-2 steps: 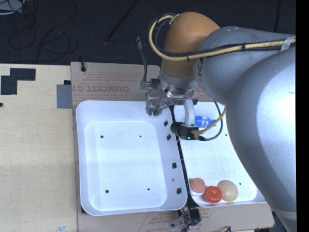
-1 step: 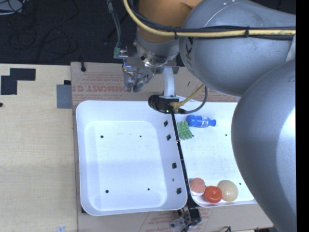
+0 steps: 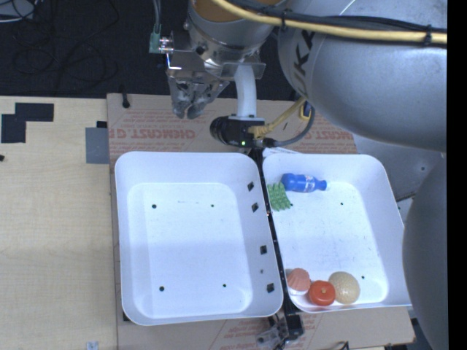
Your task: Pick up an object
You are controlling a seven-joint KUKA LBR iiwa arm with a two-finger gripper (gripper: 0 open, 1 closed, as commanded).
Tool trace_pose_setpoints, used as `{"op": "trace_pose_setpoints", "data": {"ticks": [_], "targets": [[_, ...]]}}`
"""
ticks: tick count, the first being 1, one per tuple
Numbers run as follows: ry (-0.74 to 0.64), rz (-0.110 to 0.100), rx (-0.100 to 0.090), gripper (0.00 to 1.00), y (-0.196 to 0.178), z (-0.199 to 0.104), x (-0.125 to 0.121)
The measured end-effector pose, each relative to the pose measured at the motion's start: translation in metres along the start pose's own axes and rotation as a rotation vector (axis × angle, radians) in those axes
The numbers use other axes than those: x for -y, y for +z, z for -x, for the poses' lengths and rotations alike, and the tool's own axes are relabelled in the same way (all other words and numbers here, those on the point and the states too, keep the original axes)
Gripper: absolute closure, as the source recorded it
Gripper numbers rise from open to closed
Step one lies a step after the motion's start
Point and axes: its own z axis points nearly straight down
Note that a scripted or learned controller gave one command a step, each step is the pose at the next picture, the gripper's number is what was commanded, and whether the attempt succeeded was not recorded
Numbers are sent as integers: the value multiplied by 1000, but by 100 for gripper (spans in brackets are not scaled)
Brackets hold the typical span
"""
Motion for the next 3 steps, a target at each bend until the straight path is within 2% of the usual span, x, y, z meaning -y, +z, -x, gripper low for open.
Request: {"op": "trace_pose_setpoints", "data": {"ticks": [1, 2, 3], "targets": [[6, -4, 3, 100, -76, 17, 49], [11, -14, 8, 100, -61, 63, 58], [4, -24, 11, 100, 53, 28, 87]]}}
